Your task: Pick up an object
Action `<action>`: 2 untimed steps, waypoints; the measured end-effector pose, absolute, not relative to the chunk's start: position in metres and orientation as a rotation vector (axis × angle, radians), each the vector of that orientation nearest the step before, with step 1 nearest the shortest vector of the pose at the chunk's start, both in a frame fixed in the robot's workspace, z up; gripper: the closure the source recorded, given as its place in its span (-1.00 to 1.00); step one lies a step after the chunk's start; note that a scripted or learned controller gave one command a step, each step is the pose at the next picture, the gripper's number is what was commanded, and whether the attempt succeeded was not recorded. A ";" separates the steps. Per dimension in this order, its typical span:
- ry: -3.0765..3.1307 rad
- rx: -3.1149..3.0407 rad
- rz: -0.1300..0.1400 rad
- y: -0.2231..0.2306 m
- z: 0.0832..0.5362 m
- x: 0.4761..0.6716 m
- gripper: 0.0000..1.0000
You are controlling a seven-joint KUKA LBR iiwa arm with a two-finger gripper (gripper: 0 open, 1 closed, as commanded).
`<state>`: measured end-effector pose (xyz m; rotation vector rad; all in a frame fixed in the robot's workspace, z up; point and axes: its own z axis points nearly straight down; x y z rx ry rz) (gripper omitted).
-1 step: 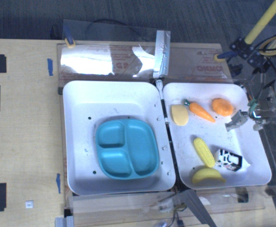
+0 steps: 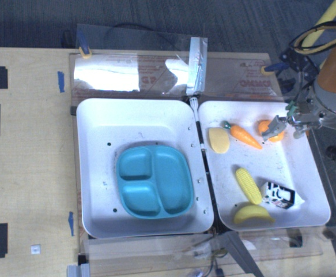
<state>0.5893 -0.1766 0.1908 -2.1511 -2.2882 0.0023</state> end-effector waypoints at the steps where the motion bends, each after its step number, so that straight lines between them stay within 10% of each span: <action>1: -2.503 -1.910 -0.005 -0.145 0.088 0.633 -1.00; 2: -2.208 -2.241 -0.003 -0.169 0.116 0.627 -1.00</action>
